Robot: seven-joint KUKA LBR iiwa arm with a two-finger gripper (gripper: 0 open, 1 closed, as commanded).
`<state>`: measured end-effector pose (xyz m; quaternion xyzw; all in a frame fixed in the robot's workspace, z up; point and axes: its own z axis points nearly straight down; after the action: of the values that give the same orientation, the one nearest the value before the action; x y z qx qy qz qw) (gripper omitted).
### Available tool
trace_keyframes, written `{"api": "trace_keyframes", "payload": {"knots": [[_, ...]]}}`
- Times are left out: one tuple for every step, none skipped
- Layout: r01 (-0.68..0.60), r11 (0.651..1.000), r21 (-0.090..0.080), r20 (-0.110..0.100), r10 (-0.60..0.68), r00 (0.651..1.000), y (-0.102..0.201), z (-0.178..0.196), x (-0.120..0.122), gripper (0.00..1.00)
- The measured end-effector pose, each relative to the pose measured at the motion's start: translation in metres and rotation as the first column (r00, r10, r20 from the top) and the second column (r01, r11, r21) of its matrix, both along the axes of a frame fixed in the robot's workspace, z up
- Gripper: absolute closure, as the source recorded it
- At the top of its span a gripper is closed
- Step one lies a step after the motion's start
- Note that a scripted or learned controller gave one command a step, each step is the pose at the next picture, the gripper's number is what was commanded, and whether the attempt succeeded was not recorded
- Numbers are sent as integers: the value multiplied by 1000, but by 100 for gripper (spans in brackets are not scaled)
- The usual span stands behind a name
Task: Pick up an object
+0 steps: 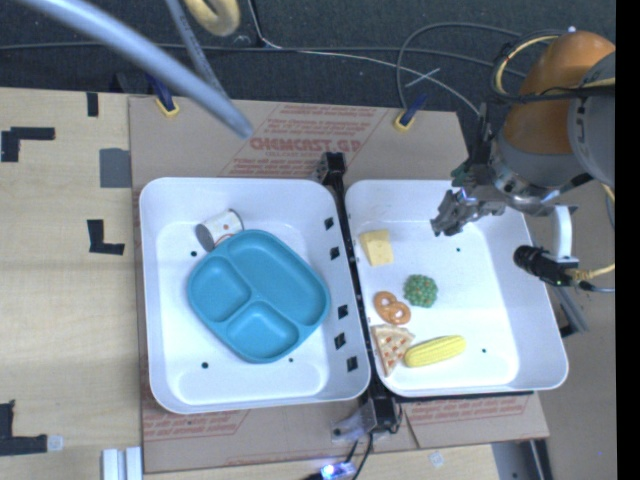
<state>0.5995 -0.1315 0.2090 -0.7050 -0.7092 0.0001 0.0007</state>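
In the right bin (520,298) lie a yellow cheese block (377,248), a green broccoli piece (421,290), an orange pretzel (392,309), a pizza slice (391,345) and a yellow corn cob (433,350). My gripper (452,215) hangs over the upper part of that bin, to the right of and above the cheese. Nothing shows between its dark fingers.
The left bin (165,268) holds a blue divided plate (258,294) and a small can (219,230) lying beside it. A black clip rail (340,258) runs between the bins. Cables (430,68) loop behind the right bin.
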Motion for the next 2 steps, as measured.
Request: {"api": "trace_keyframes", "payload": {"knots": [[0, 1000, 0, 1, 0, 1000, 46, 9, 6, 100], [1, 1000, -1, -1, -1, 1000, 96, -1, 17, 100]]}}
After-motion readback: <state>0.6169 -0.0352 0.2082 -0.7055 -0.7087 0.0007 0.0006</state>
